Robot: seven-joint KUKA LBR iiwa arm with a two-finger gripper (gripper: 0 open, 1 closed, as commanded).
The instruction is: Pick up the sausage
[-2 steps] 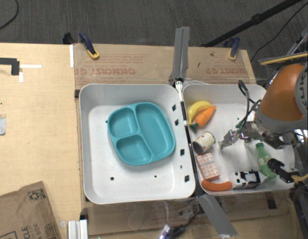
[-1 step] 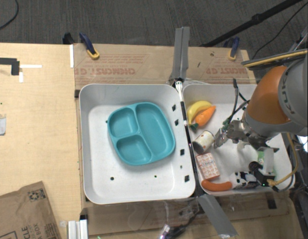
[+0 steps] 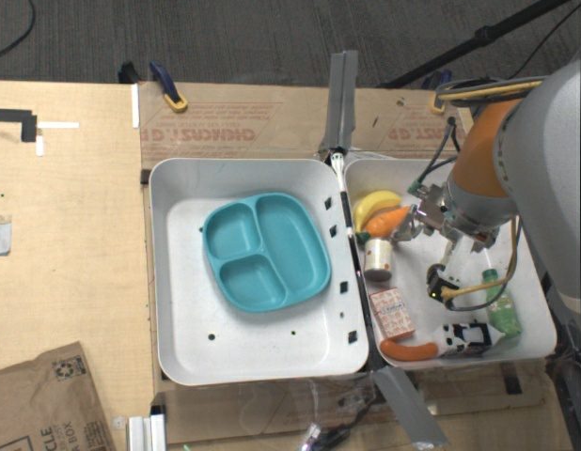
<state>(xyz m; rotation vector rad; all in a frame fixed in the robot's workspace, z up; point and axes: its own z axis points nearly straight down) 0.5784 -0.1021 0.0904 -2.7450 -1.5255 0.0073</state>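
A teal divided plate [image 3: 267, 252] is lying in the left bin [image 3: 178, 280], and a banana [image 3: 375, 202] is resting in the right bin [image 3: 415, 263].

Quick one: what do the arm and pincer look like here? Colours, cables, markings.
The arm is bulky, rounded and pale grey, with a broad orange band above the wrist. Thin dark cables loop beside that band. The pincer is a small grey metal piece with dark parts, too small to show any markings.
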